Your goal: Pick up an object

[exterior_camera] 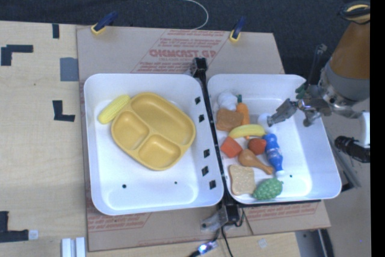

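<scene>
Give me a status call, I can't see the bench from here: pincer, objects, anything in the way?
Pincer over right bin, nothing held. Toy food clustered at bin's left: banana, blue bottle, broccoli. Items tightly packed; no clean single target.

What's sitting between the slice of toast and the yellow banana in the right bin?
In the camera view, a brown chicken drumstick and a red tomato lie between the toast slice and the banana.

And here we are in a robotics lab: a wooden desk (36,147) marked with black tape, clamped cardboard sheet (180,51) beneath two white bins (96,129) (toy food inside), and loose cable (186,0) trailing over dark carpet.
</scene>
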Available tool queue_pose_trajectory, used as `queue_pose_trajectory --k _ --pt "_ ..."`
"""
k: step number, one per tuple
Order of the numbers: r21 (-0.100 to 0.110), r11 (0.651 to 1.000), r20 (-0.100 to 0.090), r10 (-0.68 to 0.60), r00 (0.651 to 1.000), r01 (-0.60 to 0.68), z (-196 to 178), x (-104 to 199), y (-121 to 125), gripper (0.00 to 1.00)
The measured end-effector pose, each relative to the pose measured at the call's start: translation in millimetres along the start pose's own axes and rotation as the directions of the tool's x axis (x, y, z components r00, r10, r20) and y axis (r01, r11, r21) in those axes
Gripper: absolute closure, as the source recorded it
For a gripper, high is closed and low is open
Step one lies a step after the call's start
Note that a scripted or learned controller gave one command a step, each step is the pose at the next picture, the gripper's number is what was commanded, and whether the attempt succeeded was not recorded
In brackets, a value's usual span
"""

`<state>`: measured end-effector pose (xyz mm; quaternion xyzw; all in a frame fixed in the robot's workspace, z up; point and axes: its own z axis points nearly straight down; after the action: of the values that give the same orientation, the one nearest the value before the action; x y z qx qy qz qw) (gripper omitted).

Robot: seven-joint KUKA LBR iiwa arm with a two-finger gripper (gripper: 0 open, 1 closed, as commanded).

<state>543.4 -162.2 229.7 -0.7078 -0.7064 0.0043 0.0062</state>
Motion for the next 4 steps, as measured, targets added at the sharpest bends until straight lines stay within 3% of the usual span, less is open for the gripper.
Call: queue_pose_trajectory --k 1,2,4 --pt "-0.013 1.0 0.003 -0.003 1.0 0.003 -7.2 0.0 2.5 0.0" --pt "-0.008 1.0 0.002 -0.003 1.0 0.003 46.3 -1.9 -7.7 0.0" --pt "-0.012 1.0 0.004 -0.004 1.0 0.004 147.8 7.3 -0.4 0.0"
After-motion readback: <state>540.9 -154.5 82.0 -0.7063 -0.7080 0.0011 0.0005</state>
